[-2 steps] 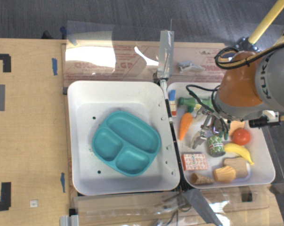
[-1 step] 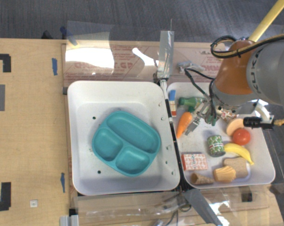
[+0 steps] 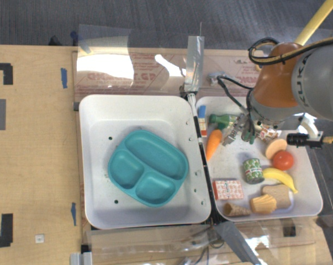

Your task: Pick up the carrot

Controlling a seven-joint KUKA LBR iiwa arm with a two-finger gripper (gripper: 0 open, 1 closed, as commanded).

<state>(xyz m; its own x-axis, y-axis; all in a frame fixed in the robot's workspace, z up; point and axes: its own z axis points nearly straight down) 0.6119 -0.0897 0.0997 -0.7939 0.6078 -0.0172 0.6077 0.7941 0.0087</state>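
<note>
The orange carrot [image 3: 213,143] lies in the right bin [image 3: 312,203], close to its left wall, with the thick end toward the back. My gripper [image 3: 238,135] hangs just to the carrot's right, a little above the bin floor. Its two metal fingers are spread open and nothing is between them. The grey arm with its orange band [image 3: 276,81] comes in from the back right and hides the bin's far corner.
A green item [image 3: 222,118] lies just behind the carrot. A green can [image 3: 253,170], tomato [image 3: 283,160], banana [image 3: 280,176], red-and-white box [image 3: 228,189] and bread pieces [image 3: 274,197] crowd the right bin's front. A teal divided plate [image 3: 148,167] sits in the left bin [image 3: 94,120].
</note>
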